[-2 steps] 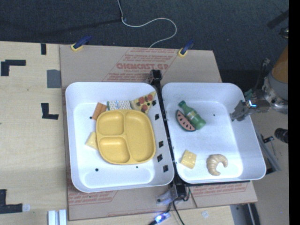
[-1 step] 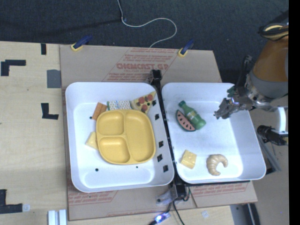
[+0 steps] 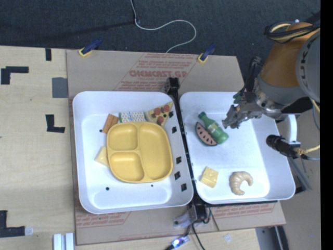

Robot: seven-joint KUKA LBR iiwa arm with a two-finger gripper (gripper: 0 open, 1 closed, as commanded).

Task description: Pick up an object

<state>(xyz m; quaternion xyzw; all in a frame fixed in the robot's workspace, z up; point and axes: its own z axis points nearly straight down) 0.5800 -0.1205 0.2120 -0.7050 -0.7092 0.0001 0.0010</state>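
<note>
Bench, cardboard-topped, two white bins side by side: left bin holds a yellow plate over flat toy food pieces; right bin holds a green bottle touching a melon slice, a cheese cube and a croissant. My gripper hangs over the right bin, just beside the bottle, nothing seen between its tips. Whether my jaws are spread or pressed together, I cannot tell.
</note>
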